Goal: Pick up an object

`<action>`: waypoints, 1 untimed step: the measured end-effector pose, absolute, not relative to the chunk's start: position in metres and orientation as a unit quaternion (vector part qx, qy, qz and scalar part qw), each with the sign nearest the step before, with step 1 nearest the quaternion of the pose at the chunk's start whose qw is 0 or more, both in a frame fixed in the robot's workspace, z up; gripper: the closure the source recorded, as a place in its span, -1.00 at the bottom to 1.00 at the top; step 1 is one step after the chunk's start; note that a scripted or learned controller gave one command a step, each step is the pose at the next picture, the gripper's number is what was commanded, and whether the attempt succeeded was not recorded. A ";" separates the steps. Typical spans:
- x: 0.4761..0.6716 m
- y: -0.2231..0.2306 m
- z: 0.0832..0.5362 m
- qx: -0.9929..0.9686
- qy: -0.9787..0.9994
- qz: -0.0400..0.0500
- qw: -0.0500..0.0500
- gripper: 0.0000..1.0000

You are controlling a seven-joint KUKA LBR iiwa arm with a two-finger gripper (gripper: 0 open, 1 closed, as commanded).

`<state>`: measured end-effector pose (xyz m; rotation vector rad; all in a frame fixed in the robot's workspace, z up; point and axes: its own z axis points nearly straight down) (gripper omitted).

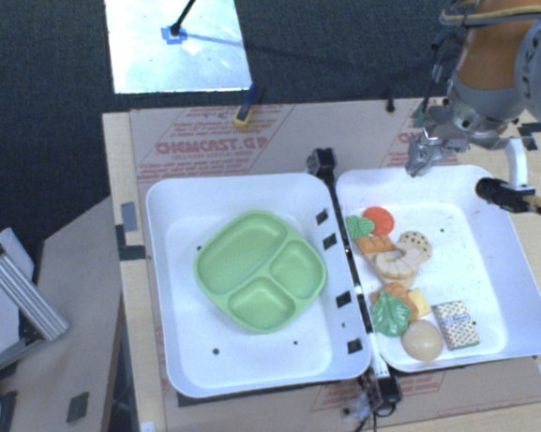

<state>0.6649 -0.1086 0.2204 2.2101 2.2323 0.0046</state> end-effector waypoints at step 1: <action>0.662 -0.043 0.222 0.703 0.711 0.002 0.000 1.00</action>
